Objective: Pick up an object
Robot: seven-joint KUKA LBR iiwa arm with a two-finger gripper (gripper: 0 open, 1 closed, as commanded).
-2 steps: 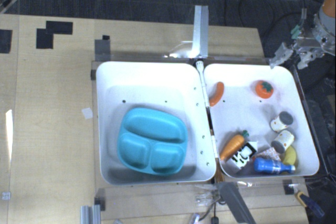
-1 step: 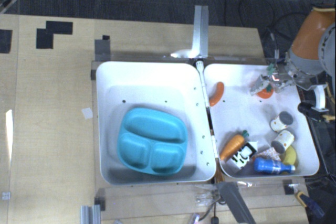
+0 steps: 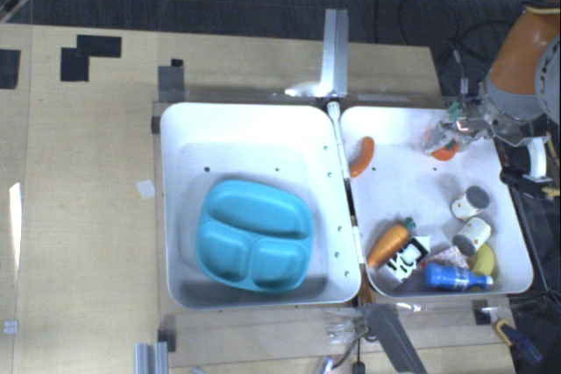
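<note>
Nearest the camera, a blue bottle (image 3: 456, 278) and toy carrot (image 3: 388, 243) are seen in the right bin (image 3: 412, 188). Farther back, the gripper (image 3: 456, 130) is positioned at the bin's 1 o'clock corner, directly over a small orange-red piece (image 3: 443, 153); its long axis cannot be made out. Gripper state cannot be told.

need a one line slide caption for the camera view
Grey KUKA arm's gripper over an orange object in the right white bin; blue divided plastic tray in the left bin.
</note>
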